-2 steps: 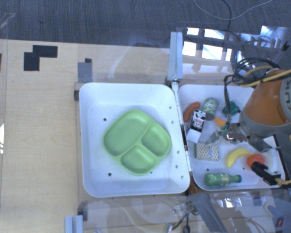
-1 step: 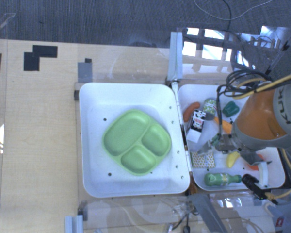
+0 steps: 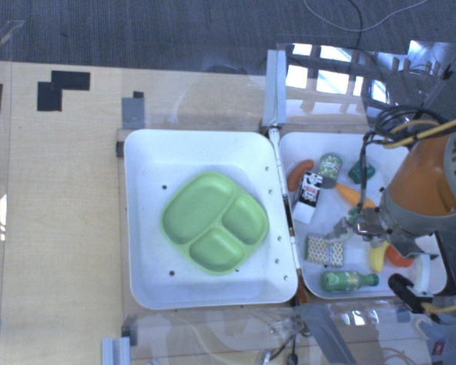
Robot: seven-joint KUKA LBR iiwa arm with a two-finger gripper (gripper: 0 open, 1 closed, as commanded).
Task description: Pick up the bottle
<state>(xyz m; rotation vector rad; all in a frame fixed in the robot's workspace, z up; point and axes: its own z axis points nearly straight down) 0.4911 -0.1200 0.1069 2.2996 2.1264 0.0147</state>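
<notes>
Your target, the small green plastic bottle (image 3: 349,281), lies on its side near the front wall of the right-hand shallow white bin (image 3: 313,287), its long axis running left to right and its paler cap end toward the right. Just behind it sits a patterned, checkered pouch (image 3: 324,250), and off its cap end a yellow, banana-like toy (image 3: 376,258) and a red-orange piece (image 3: 399,256) crowd in close.

The two-finger gripper (image 3: 359,224) hangs above the middle of that bin, over the pouch and behind the bottle, under the arm's orange band (image 3: 429,181). You cannot tell from this slant how wide its jaws stand, and nothing shows between them.

Expect the bottle to be light, probably empty or a toy, with a stiff but smooth, rounded wall. That makes it prone to roll or squirt out of a pinch. Take it across the body, jaws closing front to back at mid-length, where it looks widest and most even; the neck would likely be a poorer hold. Watch the bin wall: the near jaw has little room between the bottle and the rim.

The left-hand white bin (image 3: 144,204) holds a green divided plate (image 3: 215,221), well apart from all this.
</notes>
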